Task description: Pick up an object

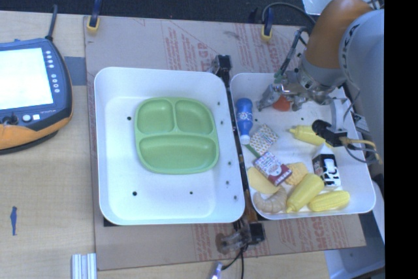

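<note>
Camera view: the tool (279, 95) is seen low over the far part of the right bin (295, 119), carried by the grey arm (367, 52) with its orange band (339, 26), which enters from the view's right. How wide the tool stands cannot be told, since its tip is blurred and partly covered by the wrist. A small orange-red object (283, 103) is seen right at the tip of the tool; whether it is gripped or merely lies beneath cannot be told.

A blue bottle (243, 115) lies near the tool, on its view-left side, against the bin wall. A checked packet (263, 138) is found nearer the camera than the tool, and a red packet (273, 167) further on in the same direction. A yellow squeeze bottle (304, 134) lies near the tool, toward the camera and slightly to the view's right. A black-and-white bottle (328, 171) is seen beyond it. Well apart from the tool, in the near corner of the same bin, a yellow corn cob (328, 200), a second yellow piece (304, 191) and a beige piece (270, 203) are crowded together.

In the left bin (117, 160), well to the view's left of the tool, a green divided plate (176, 135) lies flat. A screen unit (29, 91) rests on the worktop (39, 206), farthest from the tool
</note>
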